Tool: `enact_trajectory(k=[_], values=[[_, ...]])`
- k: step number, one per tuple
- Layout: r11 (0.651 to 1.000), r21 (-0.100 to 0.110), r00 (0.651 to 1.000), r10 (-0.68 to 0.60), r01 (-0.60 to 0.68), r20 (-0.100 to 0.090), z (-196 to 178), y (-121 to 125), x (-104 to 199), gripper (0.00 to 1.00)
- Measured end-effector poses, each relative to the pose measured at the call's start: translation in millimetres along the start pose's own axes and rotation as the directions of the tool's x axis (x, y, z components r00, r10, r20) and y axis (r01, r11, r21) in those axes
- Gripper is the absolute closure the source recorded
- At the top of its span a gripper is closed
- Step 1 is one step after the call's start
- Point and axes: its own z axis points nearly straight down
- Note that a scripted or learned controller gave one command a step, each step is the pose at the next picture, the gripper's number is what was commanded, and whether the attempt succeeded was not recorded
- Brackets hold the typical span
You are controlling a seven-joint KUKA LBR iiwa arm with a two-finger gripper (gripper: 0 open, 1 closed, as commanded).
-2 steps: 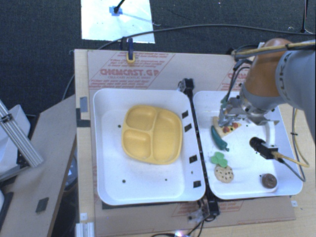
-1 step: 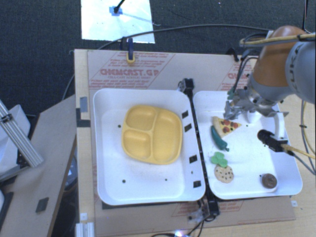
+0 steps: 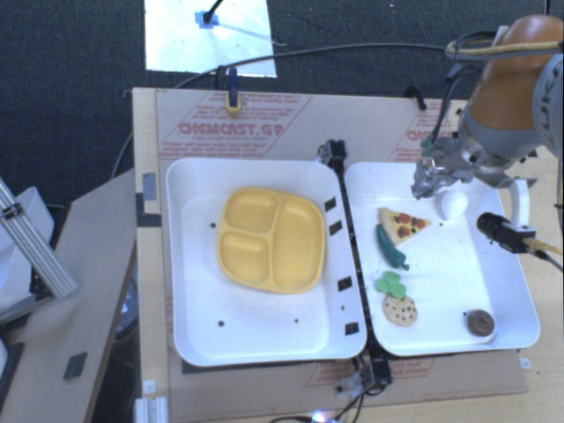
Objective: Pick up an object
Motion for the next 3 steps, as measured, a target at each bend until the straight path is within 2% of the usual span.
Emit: enact_trajectory(k=[1, 2, 3], values=[[1.0, 0.006, 1.0, -0.005, 0.005, -0.002, 7.1, 4.4, 62.0, 1.0], [1.0, 0.005, 1.0, -0.007, 0.007, -0.004, -1.3, 8.1, 118.0, 1.0], [1.0, 0.006, 1.0, -0.006, 0.006, -0.003, 11.5, 11.7, 175.6, 1.0]])
